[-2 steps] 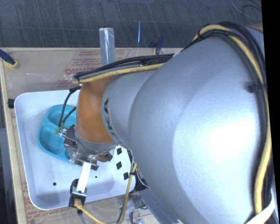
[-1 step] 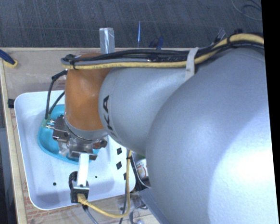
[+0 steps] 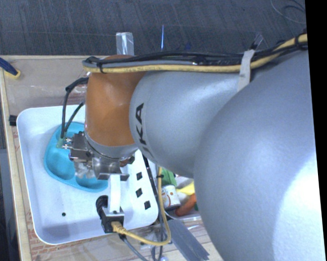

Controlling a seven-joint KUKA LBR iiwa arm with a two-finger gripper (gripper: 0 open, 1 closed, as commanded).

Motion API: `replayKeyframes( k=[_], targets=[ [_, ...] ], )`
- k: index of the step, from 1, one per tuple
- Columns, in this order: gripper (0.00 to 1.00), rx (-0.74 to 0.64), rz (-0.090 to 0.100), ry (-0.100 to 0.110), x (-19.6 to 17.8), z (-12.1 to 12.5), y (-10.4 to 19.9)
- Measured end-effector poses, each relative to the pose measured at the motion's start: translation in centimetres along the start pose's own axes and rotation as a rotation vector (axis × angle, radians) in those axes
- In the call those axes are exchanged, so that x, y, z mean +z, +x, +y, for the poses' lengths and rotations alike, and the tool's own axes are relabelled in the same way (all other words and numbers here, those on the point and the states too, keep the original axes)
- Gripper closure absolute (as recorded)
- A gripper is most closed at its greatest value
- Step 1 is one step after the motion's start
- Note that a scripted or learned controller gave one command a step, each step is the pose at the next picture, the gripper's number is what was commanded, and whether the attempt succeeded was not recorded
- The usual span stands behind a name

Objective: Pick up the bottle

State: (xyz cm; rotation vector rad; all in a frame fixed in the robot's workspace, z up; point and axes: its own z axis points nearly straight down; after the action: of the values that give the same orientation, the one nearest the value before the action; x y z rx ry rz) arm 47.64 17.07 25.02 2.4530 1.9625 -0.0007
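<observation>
The grey arm (image 3: 221,150), with its orange band (image 3: 108,103) above the wrist, reaches low into the left white bin (image 3: 34,165), and the end effector (image 3: 90,168) sits directly over a bright blue object (image 3: 59,160) lying near the middle of that bin. The wrist housing covers the tip, so I cannot tell how far open it is or whether anything is caught in it.

The blue object is rounded and looks like plastic; it may be the bottle, but its shape is too hidden to be sure. A few small items — one pale with an orange label (image 3: 170,197), with yellow and red bits beside it — peek out from under the arm near the gap between the bins, and one of those could equally be the target.

I judge the step in hand to be the descent or the close on a grasp. The next move calls for a firm closure on the object's body, then a straight lift clear of the bin wall — a curved, smooth surface may well slip out.
</observation>
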Motion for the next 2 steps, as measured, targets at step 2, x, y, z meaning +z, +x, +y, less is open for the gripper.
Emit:
replayKeyframes(
  k=[2],
  targets=[
    [1.00, -0.295, 0.001, -0.002, -9.5, -0.3, 1.6]
  ],
)
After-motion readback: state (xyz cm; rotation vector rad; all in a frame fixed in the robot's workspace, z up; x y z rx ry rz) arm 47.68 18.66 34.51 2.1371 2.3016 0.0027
